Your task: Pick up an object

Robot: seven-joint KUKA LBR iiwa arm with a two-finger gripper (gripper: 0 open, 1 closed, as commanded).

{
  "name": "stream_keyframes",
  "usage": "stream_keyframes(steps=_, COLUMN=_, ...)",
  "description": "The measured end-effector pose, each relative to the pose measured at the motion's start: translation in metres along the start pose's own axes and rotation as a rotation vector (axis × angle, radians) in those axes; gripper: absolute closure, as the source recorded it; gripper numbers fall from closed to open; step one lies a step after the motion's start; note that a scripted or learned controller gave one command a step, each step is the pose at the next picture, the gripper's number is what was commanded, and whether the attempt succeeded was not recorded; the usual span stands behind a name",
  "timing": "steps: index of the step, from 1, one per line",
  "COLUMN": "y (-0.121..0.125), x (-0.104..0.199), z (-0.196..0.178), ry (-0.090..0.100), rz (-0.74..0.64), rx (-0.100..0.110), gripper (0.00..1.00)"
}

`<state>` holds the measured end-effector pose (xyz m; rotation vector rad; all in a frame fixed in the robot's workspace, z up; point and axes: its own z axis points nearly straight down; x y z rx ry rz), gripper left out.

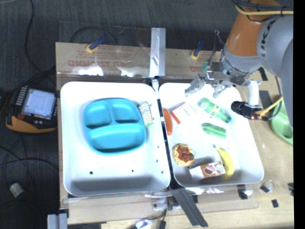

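My gripper [208, 87] hangs over the back of the right bin [248, 142], its two grey fingers [194, 86] spread open with nothing between them. Just in front of it lies a green bottle [215, 110], and a white and red packet [183, 112] sits to the left. Further forward are a green pepper-like piece [214, 129], an orange carrot [167, 121] along the bin's left wall, a small pizza [184, 154], a banana [226, 162] and a small carton [212, 170].
The left bin [81, 171] holds a blue divided tray [114, 125] with a corn cob [146, 113] at its right side. A metal strip [157, 51] stands behind the bins. A handheld device [35, 106] lies on the floor at left.
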<state>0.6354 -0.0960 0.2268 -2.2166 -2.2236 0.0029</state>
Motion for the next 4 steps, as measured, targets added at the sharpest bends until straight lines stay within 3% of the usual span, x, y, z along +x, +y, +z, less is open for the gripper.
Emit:
stream_keyframes(steps=1, y=-0.002, x=-0.072, z=0.069, ry=-0.003, rz=0.074, rx=0.001, gripper=0.0)
stream_keyframes(steps=2, y=0.004, x=-0.109, z=0.132, ry=0.002, rz=0.122, rx=-0.005, gripper=0.0)
stream_keyframes(steps=3, y=0.003, x=-0.109, z=0.124, ry=0.001, rz=0.12, rx=-0.001, gripper=1.0)
stream_keyframes(steps=4, y=0.033, x=-0.014, z=0.037, ry=-0.001, rz=0.174, rx=0.0, gripper=1.0)
